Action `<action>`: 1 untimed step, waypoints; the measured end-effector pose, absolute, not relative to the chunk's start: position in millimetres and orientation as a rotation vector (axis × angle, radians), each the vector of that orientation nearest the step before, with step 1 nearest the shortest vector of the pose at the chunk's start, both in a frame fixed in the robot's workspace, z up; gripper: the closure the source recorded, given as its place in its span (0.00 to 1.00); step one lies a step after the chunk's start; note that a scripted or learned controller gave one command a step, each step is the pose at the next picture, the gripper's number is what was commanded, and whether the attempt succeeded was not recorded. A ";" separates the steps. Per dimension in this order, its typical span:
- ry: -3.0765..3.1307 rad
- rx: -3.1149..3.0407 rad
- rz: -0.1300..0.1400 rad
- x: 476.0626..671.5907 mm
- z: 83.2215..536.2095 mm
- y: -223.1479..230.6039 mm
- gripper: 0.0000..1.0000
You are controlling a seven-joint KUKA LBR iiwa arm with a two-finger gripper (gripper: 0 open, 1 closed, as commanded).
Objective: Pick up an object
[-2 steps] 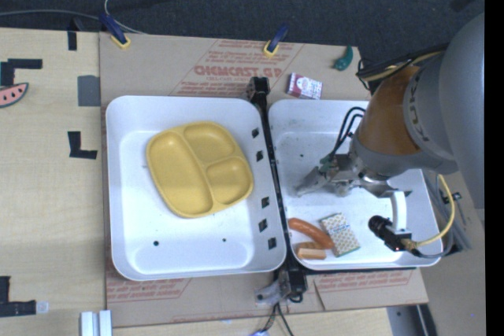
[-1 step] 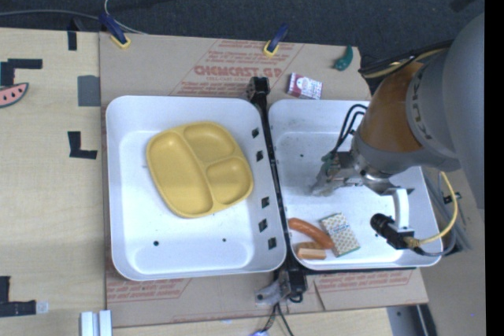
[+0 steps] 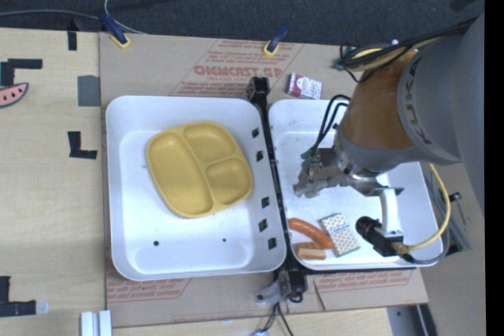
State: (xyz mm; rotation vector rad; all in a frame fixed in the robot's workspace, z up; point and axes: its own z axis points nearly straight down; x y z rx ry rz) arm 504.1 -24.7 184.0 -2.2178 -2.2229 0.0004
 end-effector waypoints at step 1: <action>-2.222 -2.218 0.001 503.9 183.8 -24.9 0.00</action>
